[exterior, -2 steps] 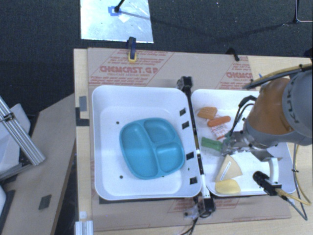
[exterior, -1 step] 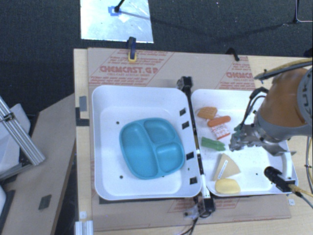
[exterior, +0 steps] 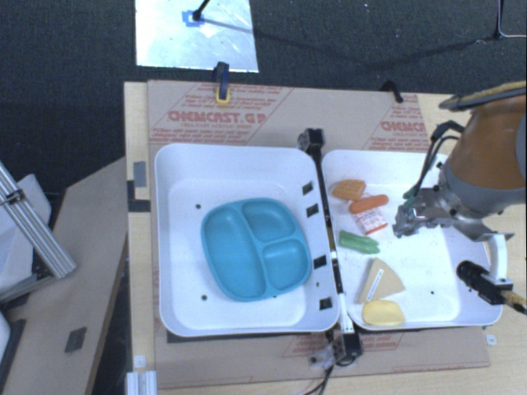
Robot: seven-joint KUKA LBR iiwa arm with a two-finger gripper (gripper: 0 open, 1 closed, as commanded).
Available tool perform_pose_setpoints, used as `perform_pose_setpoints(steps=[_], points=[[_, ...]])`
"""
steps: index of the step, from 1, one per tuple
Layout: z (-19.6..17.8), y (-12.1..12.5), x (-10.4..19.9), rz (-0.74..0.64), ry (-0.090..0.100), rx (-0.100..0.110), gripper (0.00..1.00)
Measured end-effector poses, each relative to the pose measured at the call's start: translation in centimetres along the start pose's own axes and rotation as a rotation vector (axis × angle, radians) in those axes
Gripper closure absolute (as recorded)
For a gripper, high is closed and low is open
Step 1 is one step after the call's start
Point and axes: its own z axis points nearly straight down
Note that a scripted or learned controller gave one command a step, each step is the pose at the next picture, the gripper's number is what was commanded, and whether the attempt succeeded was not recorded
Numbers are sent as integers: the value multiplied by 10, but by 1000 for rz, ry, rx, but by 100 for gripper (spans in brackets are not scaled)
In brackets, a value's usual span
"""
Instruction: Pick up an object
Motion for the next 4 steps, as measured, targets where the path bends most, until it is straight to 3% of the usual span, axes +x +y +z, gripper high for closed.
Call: perform_pose_setpoints(steps=[1,4], points=[[-47,-3,-6,1,-1,2,100],[-49,47,145,-4,3,6,100]])
